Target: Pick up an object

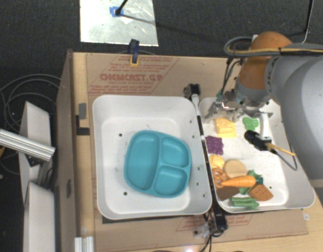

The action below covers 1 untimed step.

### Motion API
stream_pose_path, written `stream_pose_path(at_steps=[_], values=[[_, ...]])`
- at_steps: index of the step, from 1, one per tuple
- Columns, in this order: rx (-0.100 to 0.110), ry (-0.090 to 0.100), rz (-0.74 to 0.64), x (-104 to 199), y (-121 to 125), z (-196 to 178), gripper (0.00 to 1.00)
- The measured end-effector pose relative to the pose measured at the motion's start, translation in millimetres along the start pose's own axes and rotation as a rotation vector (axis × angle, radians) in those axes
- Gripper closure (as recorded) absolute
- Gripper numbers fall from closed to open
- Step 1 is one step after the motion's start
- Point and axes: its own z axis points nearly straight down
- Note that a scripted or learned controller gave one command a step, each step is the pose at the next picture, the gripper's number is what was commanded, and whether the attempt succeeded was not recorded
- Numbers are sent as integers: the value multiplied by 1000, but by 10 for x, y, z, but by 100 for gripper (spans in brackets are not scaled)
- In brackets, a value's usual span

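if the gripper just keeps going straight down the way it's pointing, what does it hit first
Most likely the yellow cheese block: the gripper sits right above it in the right bin, with the green piece just beside. Depth is hard to judge from this slanted view.

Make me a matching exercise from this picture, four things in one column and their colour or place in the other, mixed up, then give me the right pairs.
Things:
1. divided plate
2. toy carrot
3. grapes
4. cheese wedge

Descriptions:
A. yellow, at the far end of the right bin, just below the gripper
B. purple, beside the wall between the bins
C. teal, lying in the left bin
D. orange, lying across the near end of the right bin

Pairs: 1-C, 2-D, 3-B, 4-A
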Motion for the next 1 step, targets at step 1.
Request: stream_pose_path(at_steps=[1], values=[[0,0,4,-29,0,-2,0]])
